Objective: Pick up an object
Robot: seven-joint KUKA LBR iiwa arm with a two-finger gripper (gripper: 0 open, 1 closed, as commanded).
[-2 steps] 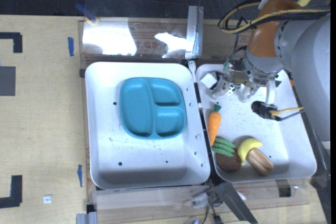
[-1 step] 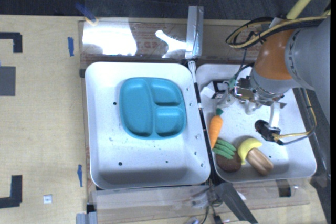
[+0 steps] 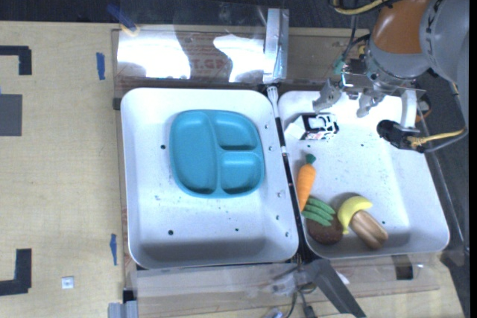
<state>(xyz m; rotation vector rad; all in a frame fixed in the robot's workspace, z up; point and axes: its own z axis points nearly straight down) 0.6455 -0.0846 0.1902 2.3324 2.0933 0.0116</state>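
My gripper hangs over the far end of the right bin, its two fingers spread apart with nothing between them. A small black-and-white toy lies just below and left of it, apart from the fingers. Nearer the front, an orange carrot lies along the bin's left wall. At the front sit a green pod, a dark brown round piece, a yellow banana and a tan bread-like piece, all bunched together.
The left bin holds a blue divided plate. A clear plastic panel stands behind the left bin. Yellow and black cables trail off the wrist over the right bin's far right side.
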